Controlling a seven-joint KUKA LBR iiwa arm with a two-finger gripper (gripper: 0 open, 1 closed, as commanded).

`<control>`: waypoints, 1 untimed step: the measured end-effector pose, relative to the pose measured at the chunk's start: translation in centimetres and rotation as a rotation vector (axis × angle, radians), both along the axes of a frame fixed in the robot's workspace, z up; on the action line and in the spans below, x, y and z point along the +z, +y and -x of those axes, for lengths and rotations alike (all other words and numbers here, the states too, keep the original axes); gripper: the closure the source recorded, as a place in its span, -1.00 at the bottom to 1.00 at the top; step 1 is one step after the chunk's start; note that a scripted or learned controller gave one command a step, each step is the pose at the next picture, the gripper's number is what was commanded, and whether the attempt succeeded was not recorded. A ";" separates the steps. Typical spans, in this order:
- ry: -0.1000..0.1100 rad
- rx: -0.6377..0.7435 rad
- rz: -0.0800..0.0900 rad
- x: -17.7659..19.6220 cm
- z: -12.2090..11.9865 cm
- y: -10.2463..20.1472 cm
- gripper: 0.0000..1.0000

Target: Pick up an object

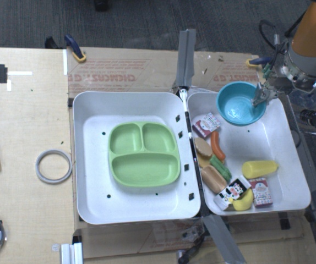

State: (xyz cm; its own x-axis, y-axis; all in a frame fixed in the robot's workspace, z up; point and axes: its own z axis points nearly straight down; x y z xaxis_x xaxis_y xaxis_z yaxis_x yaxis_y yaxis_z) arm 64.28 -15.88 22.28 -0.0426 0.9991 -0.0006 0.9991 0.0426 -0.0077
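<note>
One gripper [262,95] sits at the blue bowl's [238,104] right rim in the right bin's [290,147] far corner; bowl lies just left of it, finger spacing unreadable.

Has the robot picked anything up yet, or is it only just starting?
It looks like it is in the middle of a try. The gripper is down at the rim of the blue bowl in the right bin, and the bowl sits tilted against the bin's corner. Whether it is actually gripped is unclear. Lifting is left. The green tray lies untouched in the left bin.
</note>
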 end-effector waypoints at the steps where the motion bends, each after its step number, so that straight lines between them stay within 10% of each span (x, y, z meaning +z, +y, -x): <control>1: 0.003 -0.284 0.002 1.5 3.4 6.2 1.00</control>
